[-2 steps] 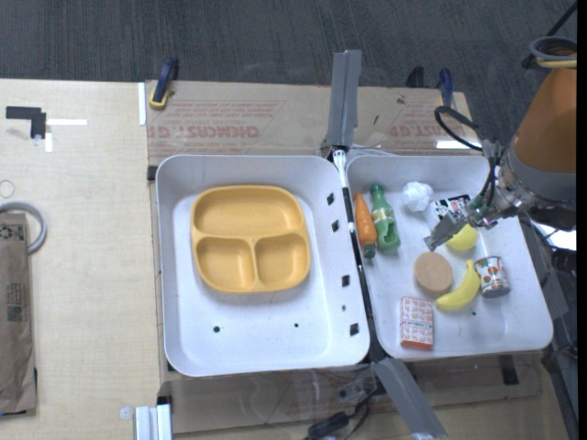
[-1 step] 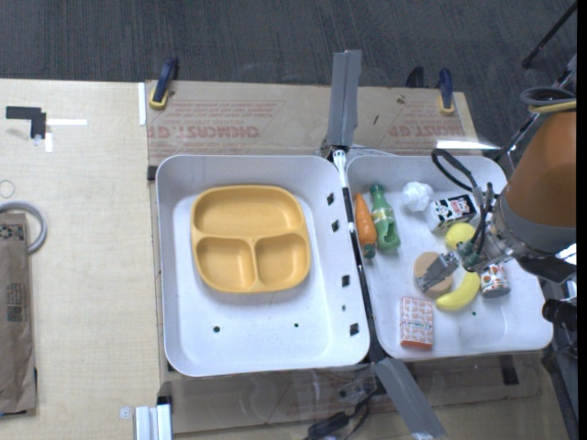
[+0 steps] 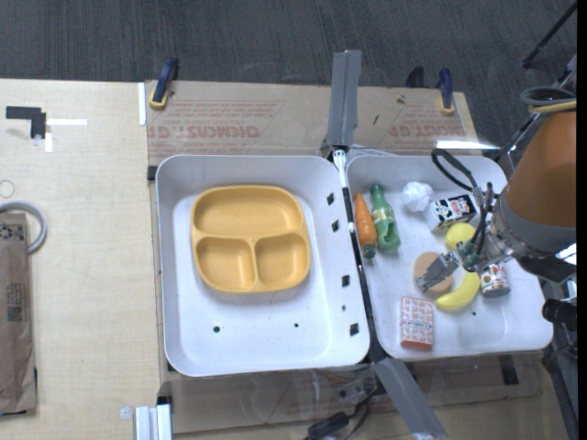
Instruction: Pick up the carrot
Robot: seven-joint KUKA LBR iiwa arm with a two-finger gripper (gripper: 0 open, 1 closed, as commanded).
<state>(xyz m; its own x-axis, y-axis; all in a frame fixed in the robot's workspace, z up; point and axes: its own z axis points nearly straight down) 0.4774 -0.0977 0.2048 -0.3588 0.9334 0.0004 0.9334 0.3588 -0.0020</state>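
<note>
Two white bins (image 3: 174, 273) — one carrot (image 3: 365, 224), two bananas (image 3: 459, 292), one tray (image 3: 249, 238).

You're looking at a robotics lab test station, not a home or kitchen. The light wood table (image 3: 73, 246) carries a printed cardboard sheet (image 3: 303, 117) held down by blue-and-yellow clamps (image 3: 165, 82). Two shallow white bins (image 3: 174, 273) sit on it side by side, with toy food in the right one. Dark carpet (image 3: 229, 16) lies behind, and cables (image 3: 459, 168) trail in.
</note>
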